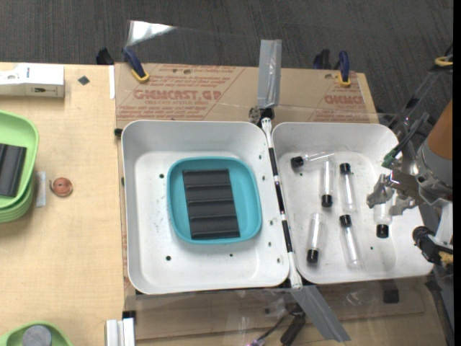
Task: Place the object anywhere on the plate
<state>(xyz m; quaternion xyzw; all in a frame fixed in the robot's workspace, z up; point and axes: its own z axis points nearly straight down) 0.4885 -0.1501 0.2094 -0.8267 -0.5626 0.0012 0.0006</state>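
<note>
- Gripper [387, 202] sits low over the right bin [360, 132], near that bin's 3 o'clock wall, with the grey arm [439, 157] reaching in from the right.
- We see a clear tube with a black cap [382, 222] right under the gripper, standing roughly along the 12-to-6 line with its cap at 6 o'clock; whether it is gripped or just lying beneath, we cannot tell, nor can we tell if the tool is clenched or released.
- We count other capped tubes loose in the same bin: one [311, 159] at the bin's 11 o'clock, two [326, 184] [347, 186] near centre, two more [315, 240] [348, 240] toward 6 o'clock, most lying close to the 12-to-6 line.
- We judge the deciding relation to be this: the teal plate [178, 193], with its dark ribbed insert [210, 203], lies in the left bin [144, 251], straight toward 9 o'clock from the gripper and well apart from it.
- We expect the carry to cross the ridge between the bins [277, 200], so lifting clear of it matters.
</note>
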